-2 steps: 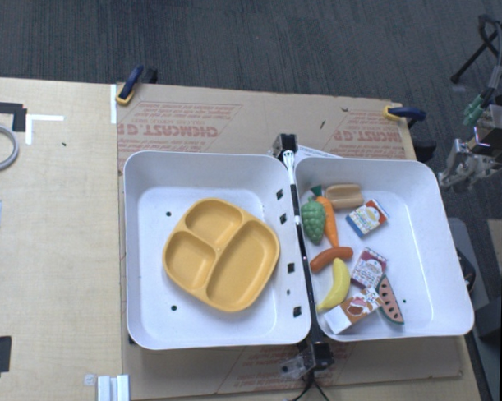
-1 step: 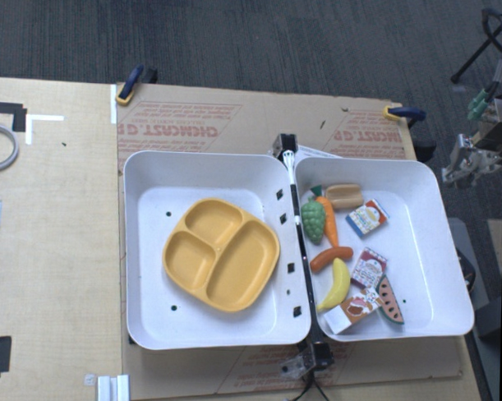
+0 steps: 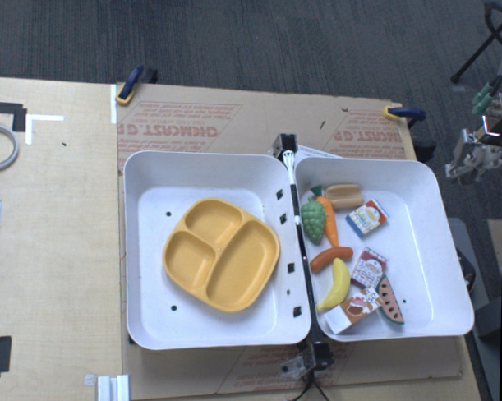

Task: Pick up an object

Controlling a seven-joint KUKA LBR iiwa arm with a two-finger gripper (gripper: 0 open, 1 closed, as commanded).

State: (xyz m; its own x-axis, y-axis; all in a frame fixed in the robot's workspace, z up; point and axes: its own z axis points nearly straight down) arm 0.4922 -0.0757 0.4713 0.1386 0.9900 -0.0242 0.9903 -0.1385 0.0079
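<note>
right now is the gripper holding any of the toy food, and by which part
Nothing is held. The yellow plastic banana, orange toy carrot and the rest lie loose in the right white bin.

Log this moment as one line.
stage: pre-grasp | left bin: yellow divided plate | right bin: toy food heap incl. banana, watermelon slice | nothing lifted

Gripper [image 3: 469,159], at the right edge of the camera view: a small assembly of pale grey-white metal, blurred at this range. The body is built of short angular pieces with darker gaps between them. Thin light struts run off its lower side, and the finish looks dull with a few brighter glints. Just above sits a teal-green part [image 3: 484,98] with a white patch beside it. Screws and markings are too small to tell.
</note>
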